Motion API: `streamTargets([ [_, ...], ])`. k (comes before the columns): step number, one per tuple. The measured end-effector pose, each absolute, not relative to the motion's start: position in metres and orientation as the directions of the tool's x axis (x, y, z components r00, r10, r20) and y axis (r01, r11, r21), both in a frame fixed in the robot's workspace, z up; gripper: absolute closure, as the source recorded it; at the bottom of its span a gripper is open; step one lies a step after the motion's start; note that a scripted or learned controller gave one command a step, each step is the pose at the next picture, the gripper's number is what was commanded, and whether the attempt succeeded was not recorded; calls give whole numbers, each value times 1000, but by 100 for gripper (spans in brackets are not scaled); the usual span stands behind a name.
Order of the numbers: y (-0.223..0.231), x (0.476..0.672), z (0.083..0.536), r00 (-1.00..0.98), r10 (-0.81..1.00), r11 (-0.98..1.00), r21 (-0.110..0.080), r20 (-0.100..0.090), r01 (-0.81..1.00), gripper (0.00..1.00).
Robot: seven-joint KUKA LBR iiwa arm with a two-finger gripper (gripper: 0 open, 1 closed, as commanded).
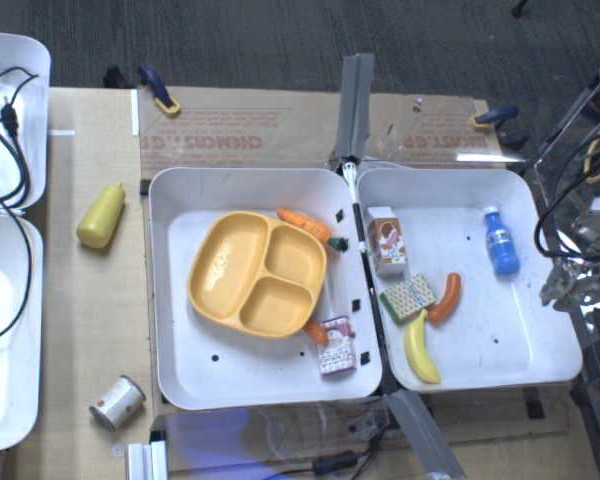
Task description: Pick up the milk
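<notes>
White bins side by side, the milk carton lying untouched in the right one.

The milk carton (386,242) rests on its side near the left wall of the right bin (520,183), close to the divider, with a green-patterned box (408,297) just below it, a sausage (445,298) beside that and a banana (419,347) lower down. A blue bottle (500,240) lies well apart toward the bin's right side. The arm (580,278) hangs back at the right edge of the bench, outside the bin's rim, a tangle of dark cables and metal; I cannot tell from here how its hand stands. In the left bin (175,268) sit a yellow divided plate (258,273), a carrot (305,224) at the plate's upper edge and a small pink carton (336,345).
</notes>
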State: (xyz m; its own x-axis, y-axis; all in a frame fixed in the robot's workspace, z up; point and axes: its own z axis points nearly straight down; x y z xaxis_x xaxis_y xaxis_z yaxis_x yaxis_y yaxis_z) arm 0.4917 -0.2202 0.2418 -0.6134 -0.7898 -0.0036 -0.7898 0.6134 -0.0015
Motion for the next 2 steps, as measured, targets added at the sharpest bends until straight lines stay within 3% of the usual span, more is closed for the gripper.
streamTargets([
  [2,-221,479,231,-322,-947,322,-1,-3,-947,100],
])
